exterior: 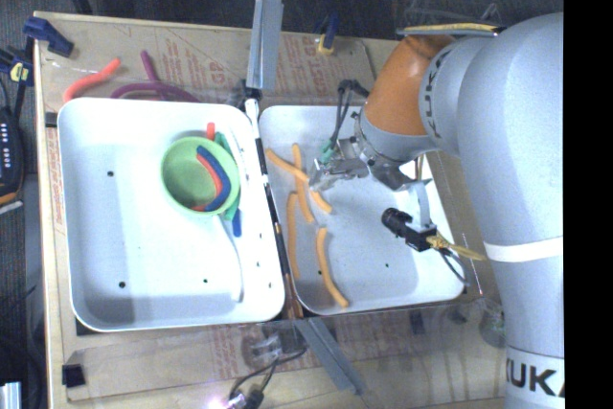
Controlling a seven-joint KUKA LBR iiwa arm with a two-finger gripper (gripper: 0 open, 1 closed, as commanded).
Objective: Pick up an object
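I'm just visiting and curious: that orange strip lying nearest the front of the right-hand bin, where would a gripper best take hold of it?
Probably at the middle of the orange strip, coming straight down from above. It lies flat on the right bin floor, long and thin, so fingers should close across its narrow width. Bare floor on its right gives room.

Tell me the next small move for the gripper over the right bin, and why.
Probably lower straight down onto the orange strips. The gripper sits over their upper ends in the right bin, but I can't tell whether anything is between its jaws.
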